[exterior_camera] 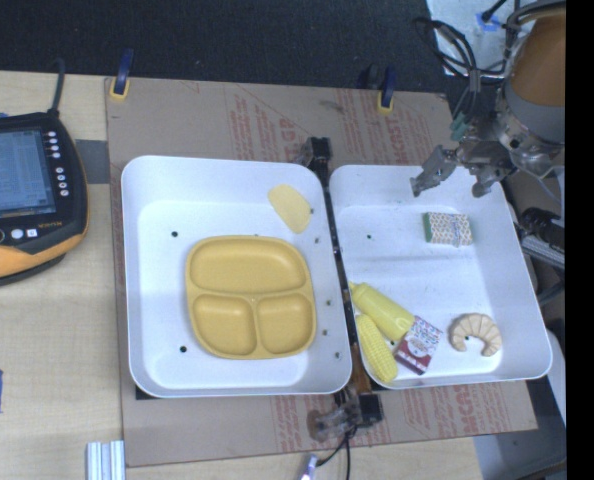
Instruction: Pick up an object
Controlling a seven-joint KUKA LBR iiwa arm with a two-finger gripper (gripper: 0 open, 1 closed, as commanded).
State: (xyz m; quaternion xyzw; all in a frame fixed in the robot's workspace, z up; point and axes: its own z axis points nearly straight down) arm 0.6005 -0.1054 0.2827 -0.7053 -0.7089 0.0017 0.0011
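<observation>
End effector (457, 176) fingers spread apart, holding nothing, green-speckled sponge (447, 229) just below it in right bin (497, 258)

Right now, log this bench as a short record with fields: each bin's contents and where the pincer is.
left bin: yellow divided tray; pale yellow chip near back wall
right bin: small patterned block; two corn cobs; red packet; croissant
pincer: open, above right bin's back edge, holding nothing
left of bins: tablet
</observation>
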